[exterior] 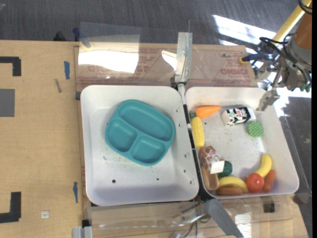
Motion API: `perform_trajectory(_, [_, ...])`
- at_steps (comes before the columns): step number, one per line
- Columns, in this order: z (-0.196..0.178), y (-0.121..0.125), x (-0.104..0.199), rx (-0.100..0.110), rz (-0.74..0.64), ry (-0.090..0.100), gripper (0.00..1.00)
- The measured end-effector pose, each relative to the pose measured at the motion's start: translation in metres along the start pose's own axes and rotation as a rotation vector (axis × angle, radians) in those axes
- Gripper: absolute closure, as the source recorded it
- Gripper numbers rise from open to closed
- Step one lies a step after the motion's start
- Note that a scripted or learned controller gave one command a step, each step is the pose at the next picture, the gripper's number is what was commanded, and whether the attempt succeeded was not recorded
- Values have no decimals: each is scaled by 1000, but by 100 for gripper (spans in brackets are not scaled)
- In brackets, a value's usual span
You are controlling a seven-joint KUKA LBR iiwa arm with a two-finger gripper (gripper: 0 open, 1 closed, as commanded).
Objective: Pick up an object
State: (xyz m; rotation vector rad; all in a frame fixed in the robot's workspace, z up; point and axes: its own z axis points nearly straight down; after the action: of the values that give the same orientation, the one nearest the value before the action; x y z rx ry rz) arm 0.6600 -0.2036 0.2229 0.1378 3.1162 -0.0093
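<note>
While the table [34,133] carries two white bins side by side, the risks sit almost wholly in the right bin [290,152], where the toys crowd together. The left bin [94,182] bears a teal divided plate [140,132], broad and flat; a two-finger hand would likely skid off its low rim, so a try there could come up with nothing.

The arm reaches in from the right, and its hand [267,99] hangs over the far right corner of the right bin, close to the wall. Whether it is spread or closed I cannot tell; nothing is seen between its tips. A descent from there could strike the bin wall.

Nearest to it lie the black-and-white milk carton [237,115] and the green bumpy ball [255,129], a little apart from each other. The ball may roll away under a glancing touch, and the carton may twist if caught on a corner. The corn cob [197,131] lies along the divider and the carrot [208,111] just beyond it, both near the wall, which leaves little room for a finger.

At the near end the banana [265,164], the tomato [255,182] and other pieces touch one another; a grasp there could catch two at once or wedge a finger between them.
</note>
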Motion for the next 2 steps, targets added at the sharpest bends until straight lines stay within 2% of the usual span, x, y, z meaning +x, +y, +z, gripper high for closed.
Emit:
perform_trajectory(1, [97,-9,41,0,54,-10,0])
perform_trajectory(2, [125,71,15,-3,310,17,0])
